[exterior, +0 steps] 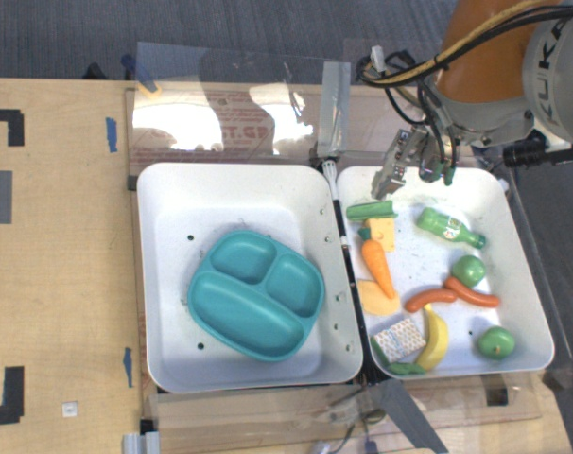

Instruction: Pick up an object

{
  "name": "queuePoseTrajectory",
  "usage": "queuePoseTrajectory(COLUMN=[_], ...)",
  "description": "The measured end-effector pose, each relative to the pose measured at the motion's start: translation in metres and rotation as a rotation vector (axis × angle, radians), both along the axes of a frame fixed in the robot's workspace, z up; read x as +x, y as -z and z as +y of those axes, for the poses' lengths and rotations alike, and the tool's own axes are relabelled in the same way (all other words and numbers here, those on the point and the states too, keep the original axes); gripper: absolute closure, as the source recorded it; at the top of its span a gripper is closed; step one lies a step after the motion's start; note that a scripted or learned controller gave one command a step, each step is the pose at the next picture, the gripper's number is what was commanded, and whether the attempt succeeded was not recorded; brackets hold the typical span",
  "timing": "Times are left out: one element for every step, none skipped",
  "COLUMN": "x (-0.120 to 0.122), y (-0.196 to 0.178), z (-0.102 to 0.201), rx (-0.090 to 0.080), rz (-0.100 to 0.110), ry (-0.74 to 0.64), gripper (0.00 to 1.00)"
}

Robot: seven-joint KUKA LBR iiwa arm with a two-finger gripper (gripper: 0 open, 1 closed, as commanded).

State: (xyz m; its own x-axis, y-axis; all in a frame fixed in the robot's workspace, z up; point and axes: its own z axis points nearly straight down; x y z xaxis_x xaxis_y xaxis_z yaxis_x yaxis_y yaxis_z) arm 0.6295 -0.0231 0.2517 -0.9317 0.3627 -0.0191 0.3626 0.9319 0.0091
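Because the metal two-finger gripper [396, 180] hangs parted and holding nothing, nothing is picked yet; the small green toy cucumber [371, 211] lies just below it, the likeliest target.

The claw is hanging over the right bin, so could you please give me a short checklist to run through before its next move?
1. Claw positioned over the right bin: ok, it hangs at the bin's far left corner.
2. A target close below: ok, the green cucumber lies just under the claw.
3. Claw carrying nothing: cannot tell.
4. Room around the target: not ok, the cucumber touches the yellow cheese wedge and sits against the bin's left wall.
5. Other targets free: ok, the green bottle lies apart.
6. Teal divided plate out of the way: ok, in the left bin.
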Motion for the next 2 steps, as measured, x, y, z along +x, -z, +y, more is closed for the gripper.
queuePoseTrajectory(x=[0.017,-0.075], y=[-0.069,-0.027], z=[-0.042,-0.04], rx=[0.0,0.003], rz=[0.007,0.02], ry=[0.209,0.413], gripper=[1.0,1.0])
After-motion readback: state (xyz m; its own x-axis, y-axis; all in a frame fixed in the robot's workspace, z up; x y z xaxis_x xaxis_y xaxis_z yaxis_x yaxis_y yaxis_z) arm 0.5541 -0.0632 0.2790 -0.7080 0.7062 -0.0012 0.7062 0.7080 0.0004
